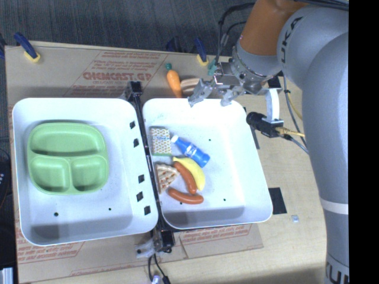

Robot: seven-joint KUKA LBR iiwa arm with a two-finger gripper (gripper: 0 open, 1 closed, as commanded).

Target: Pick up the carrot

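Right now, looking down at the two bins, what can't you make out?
- Orange carrot, camera view: lies outside the right white bin; beside it a pale item, partly hidden by the end effector.
- Small patterned packet: print too small.
- Grey arm: cut off by the top edge.

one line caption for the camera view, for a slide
Gripper hovers open beside the carrot, which lies outside the right bin.

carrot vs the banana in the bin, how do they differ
The small orange carrot with a green top lies outside the bins on the cardboard behind the right white bin; the curved yellow banana lies inside that bin. The carrot lies apart from other food; the banana touches a red sausage. Both are elongated.
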